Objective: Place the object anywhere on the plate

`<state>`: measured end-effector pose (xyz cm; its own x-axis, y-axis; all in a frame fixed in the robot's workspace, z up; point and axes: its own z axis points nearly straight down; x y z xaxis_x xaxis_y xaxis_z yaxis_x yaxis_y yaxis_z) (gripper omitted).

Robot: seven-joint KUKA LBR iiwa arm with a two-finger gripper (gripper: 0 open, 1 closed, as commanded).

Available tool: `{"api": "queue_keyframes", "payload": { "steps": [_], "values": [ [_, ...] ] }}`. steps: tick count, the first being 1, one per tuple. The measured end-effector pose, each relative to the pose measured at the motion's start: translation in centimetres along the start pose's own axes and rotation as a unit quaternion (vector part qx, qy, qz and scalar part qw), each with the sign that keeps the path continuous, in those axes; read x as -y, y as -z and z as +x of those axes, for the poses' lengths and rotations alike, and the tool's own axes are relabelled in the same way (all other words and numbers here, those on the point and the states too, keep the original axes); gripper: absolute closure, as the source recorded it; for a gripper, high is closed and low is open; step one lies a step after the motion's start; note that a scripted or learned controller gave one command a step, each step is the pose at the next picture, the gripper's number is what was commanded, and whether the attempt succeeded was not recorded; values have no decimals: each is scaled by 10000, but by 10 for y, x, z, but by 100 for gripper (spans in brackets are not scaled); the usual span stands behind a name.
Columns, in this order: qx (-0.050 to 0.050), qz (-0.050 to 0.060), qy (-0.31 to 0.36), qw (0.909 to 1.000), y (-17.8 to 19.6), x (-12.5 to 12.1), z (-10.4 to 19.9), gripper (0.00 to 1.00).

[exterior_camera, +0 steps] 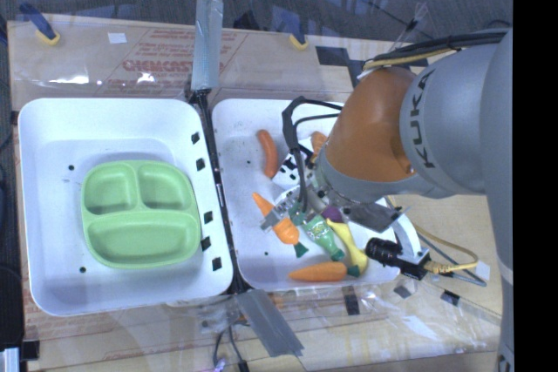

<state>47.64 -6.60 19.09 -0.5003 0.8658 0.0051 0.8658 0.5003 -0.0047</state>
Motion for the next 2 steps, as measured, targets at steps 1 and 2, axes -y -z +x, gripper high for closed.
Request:
{"api": "queue_keyframes", "payload": {
  "steps": [1,2],
  "values": [
    [19,-44,203,9998,48,-95,54,100],
    [23,-20,171,9998,47,-93,51,0]
  ]
}}
